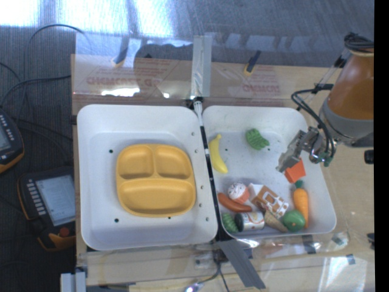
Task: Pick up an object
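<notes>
From my station I see the arm [352,96] reaching in from the right over the right bin [276,115], its orange band bright above the wrist, and the gripper [293,158] hanging low near that bin's right wall. Its fingers are too small and dark against the bin for me to judge, so I cannot tell whether the pincer is wide, narrow or closed on anything. Just below its tips lies a small orange-red block [295,173], touching or nearly touching them (I can't separate the two at this slant). Beside that, lower, a carrot [301,203] lies lengthwise along the right wall, with a green round piece [294,220] at its lower end. A green leafy piece [257,139] sits apart in the upper middle of the bin, and a yellow banana [216,154] lies along the left wall. In the lower left corner I see a cluster: a red sausage-like piece [234,203], a white rounded item [238,191], a small can [243,222] and a patterned box [271,202], all crowded together. The left bin [97,132] holds a yellow divided tray [156,179], sitting flat near its middle.
</notes>
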Tool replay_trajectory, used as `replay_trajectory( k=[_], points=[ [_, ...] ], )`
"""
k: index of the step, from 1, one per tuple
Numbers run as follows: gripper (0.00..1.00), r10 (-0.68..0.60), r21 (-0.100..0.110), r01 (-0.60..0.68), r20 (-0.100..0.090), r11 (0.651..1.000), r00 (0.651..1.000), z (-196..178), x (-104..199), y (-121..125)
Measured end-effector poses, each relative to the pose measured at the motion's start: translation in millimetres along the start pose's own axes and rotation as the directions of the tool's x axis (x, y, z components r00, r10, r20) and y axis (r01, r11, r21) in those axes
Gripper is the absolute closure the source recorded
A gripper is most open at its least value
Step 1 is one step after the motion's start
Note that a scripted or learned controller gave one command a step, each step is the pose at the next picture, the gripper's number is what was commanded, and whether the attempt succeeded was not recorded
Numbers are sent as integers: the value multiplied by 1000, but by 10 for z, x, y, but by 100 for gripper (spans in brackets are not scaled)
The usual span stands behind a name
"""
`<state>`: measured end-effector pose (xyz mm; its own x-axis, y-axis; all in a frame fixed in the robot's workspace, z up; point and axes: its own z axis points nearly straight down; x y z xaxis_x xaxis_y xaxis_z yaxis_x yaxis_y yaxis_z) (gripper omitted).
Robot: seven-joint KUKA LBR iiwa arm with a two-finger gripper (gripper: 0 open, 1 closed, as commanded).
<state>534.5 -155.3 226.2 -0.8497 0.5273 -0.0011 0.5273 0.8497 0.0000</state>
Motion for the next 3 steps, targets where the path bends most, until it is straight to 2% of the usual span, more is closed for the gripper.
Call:
replay_trajectory(
  k=[1,2,3],
  points=[
    [100,127,-19,-126,37,992,991,979,278,-74],
    [0,127,-2,-127,2,992,992,1124,380,-116],
    [0,150,-14,-150,31,989,988,1314,410,-97]
  ],
)
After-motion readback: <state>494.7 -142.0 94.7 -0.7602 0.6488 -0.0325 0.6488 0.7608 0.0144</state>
